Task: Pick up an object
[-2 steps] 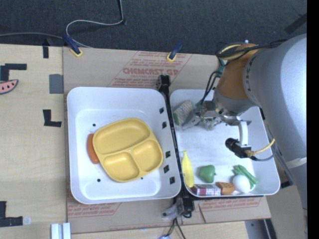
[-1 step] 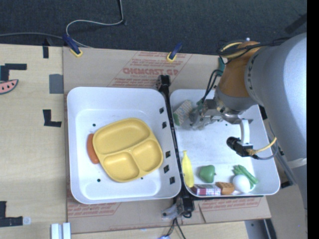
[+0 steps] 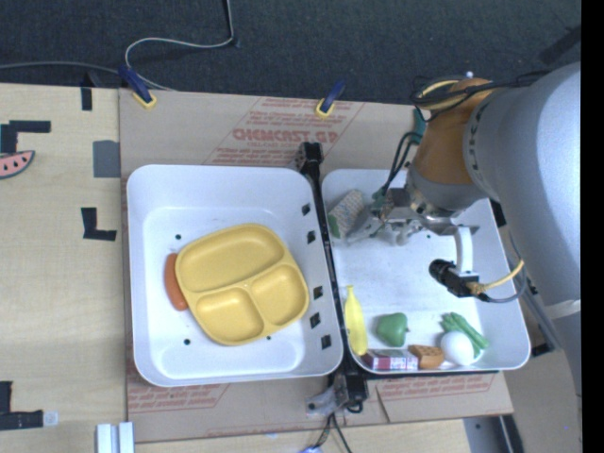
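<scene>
**Gripper low in the right bin, beside a grey crumpled item**

The gripper (image 3: 370, 226) reaches into the right bin (image 3: 517, 343) from the 3 o'clock side, near the bin's upper left corner. A grey crumpled item (image 3: 346, 211) lies at about 10 o'clock from the fingertips, against the bin's left wall; it looks to touch the gripper, but whether it sits between the jaws cannot be told, nor whether the jaws are open or closed.

Along the bin's 6 o'clock edge lie a yellow banana (image 3: 355, 319), a green pepper (image 3: 392, 327), a dark red packet (image 3: 389, 360), a small brown piece (image 3: 429, 355) and a white ball (image 3: 456, 346) with a green leafy thing (image 3: 466, 329) just beside it.

In the left bin (image 3: 151, 343) a yellow divided tray (image 3: 242, 282) rests tilted, with an orange object (image 3: 175, 283) partly under its 9 o'clock edge.
</scene>
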Tool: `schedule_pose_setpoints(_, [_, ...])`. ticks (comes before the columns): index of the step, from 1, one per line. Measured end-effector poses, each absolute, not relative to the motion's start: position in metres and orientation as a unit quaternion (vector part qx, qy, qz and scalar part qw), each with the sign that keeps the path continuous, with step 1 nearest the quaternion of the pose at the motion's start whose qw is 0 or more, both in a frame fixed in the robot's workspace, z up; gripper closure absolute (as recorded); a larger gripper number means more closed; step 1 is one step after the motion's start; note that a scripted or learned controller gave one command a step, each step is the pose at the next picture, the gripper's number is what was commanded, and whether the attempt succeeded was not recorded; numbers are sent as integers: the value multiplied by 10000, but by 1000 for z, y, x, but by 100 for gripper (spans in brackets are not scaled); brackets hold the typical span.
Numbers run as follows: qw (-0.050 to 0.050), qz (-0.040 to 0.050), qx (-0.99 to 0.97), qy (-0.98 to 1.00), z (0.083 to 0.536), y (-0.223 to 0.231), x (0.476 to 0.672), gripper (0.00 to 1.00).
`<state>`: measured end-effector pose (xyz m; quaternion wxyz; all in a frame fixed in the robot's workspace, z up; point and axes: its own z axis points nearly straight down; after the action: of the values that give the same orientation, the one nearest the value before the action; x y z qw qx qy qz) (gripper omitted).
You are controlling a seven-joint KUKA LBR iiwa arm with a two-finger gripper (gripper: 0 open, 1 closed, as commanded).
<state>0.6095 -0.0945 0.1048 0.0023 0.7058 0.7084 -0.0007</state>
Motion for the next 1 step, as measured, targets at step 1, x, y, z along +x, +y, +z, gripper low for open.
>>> schedule_pose_setpoints(1, [4, 2, 7066, 7077, 86, -102, 640, 0])
